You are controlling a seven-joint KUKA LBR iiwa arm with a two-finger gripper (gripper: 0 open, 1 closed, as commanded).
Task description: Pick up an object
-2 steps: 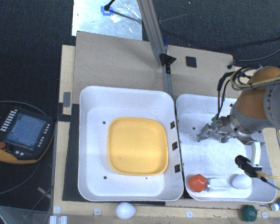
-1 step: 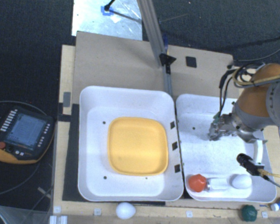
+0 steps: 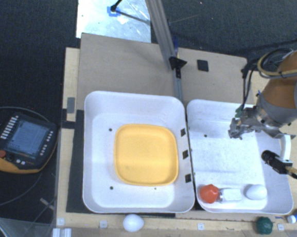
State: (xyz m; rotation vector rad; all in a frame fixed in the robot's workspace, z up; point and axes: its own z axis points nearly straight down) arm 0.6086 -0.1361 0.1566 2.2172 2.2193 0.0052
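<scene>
Grey arm with an orange band, black cables looped above, and a dark metal claw.

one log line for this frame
gripper: over right bin, far end, nothing held | orange ball, white egg: near edge | yellow plate: left bin

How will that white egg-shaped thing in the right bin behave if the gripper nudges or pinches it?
The white egg-shaped object looks rounded and smooth, so a nudge would probably roll it, likely along the right bin wall it sits near. Its curved sides may squirt out of a two-finger pinch unless centred. The gripper is well away from it, over the bin's far side.
</scene>
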